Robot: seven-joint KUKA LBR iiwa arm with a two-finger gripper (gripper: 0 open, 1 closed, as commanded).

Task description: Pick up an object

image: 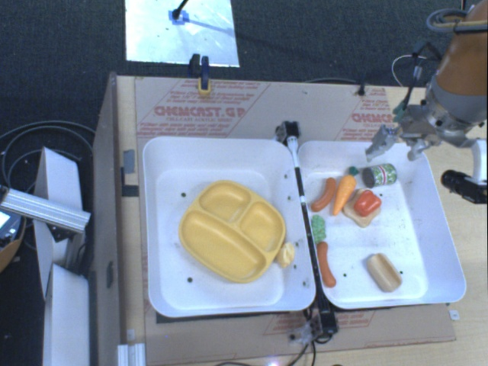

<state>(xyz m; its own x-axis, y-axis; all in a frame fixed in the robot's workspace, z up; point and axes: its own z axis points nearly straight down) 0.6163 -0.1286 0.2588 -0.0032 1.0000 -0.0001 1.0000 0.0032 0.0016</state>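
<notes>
The gripper (396, 147) hangs over the far edge of the right bin (442, 273), its two pale fingers spread apart and grasping nothing. Just below it lies a small can (380, 175) with a green label, on its side beside a tapered orange carrot (345, 192). Nearby lie a glossy sausage (325, 194), a tomato-topped sandwich (364, 207) and a tan bread roll (383, 271). The left bin (164, 280) holds a smooth yellow compartment plate (231, 229).

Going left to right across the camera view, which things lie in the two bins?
Yellow divided plate → green toy piece → carrot → tomato sandwich → bread roll. Sausages and can left out: they overlap in the order.
</notes>
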